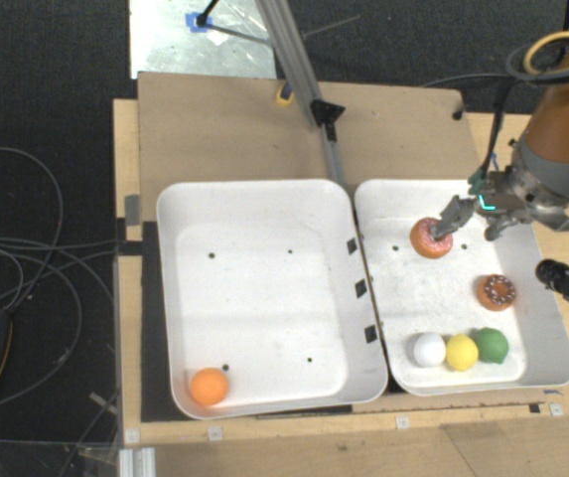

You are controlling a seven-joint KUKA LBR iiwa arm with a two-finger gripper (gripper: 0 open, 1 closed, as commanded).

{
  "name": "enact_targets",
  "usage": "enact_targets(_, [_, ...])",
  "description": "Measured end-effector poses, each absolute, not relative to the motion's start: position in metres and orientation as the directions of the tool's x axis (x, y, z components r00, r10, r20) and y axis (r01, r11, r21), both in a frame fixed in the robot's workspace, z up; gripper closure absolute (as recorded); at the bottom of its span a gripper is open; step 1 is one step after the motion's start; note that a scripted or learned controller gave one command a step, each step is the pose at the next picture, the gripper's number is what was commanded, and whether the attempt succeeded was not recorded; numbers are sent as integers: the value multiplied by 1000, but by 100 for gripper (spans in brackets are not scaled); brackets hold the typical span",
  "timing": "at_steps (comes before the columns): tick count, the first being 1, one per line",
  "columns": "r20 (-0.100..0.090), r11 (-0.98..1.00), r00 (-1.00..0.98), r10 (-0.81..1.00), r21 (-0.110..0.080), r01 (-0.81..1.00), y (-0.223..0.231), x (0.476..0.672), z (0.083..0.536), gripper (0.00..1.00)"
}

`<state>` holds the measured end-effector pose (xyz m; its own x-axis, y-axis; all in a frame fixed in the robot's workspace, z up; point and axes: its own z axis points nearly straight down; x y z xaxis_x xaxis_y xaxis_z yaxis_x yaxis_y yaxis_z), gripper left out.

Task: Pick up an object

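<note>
The pink doughnut [430, 238] lies in the upper part of the right bin [562, 366], near its centre line. One of the fingers [450, 217] rests against the doughnut's upper right edge; the other points away toward the right, so the fingers stand apart and grip nothing. The gripper [478, 215] hangs at the end of the arm [562, 132], which enters from the right above the bin's far corner.

Same bin, right side: a brown doughnut [497, 292], well apart from the pink one. Along the near wall, touching in a row: a white ball [429, 350], a yellow ball [461, 352], a green ball [491, 346].

The left bin [264, 202] holds an orange ball [208, 387] in its near left corner. Both bins stand side by side on the surface [214, 127]
</note>
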<state>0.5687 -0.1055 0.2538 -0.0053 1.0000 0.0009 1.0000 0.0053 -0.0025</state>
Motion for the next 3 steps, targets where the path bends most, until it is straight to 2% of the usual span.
enact_targets(1, [0,3,-3,1000,1,1000,-106,569,255,0])
enact_targets(3, [1,0,0,1000,-4,1000,-107,581,136,0])
